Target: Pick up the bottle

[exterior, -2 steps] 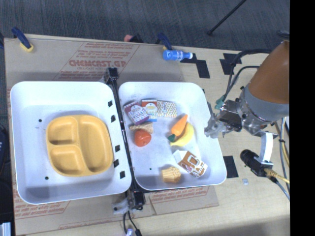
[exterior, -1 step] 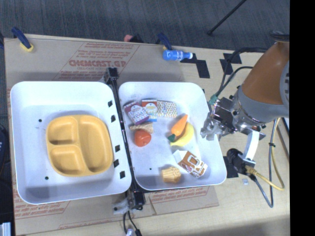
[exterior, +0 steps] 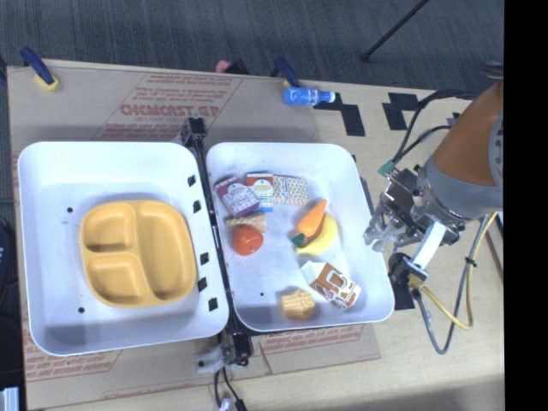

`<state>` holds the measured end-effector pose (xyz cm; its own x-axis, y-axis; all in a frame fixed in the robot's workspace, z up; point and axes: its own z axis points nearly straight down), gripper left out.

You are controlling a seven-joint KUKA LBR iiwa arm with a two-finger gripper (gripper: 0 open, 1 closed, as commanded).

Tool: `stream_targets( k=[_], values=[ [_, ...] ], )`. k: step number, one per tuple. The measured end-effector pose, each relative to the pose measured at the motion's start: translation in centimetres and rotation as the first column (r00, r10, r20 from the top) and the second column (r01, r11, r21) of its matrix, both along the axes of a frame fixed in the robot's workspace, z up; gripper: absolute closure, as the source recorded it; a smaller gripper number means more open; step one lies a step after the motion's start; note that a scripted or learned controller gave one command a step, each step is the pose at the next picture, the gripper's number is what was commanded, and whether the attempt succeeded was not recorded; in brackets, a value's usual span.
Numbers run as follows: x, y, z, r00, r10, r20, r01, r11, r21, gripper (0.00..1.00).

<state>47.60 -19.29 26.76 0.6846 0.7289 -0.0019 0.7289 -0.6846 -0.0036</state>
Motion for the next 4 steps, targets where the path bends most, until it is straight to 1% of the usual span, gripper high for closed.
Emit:
stream_targets(
  k=[1, 2, 3, 4],
  values=[
    [0.1, 3.8, 1.5, 0.945, -0.327, 0.001, 0.327, 0.945, -0.001, 1.00],
    [0.0, 3.4, 2.6, 0.821, -0.572, -0.001, 0.572, 0.821, -0.002, 1.00],
    [0.0, 3.8, 4.7, 0.823, -0.569, -0.001, 0.569, 0.823, 0.000, 1.00],
    [0.0, 4.2, 1.4, 0.821, -0.570, -0.002, 0.570, 0.821, -0.001, 1.00]
  ],
)
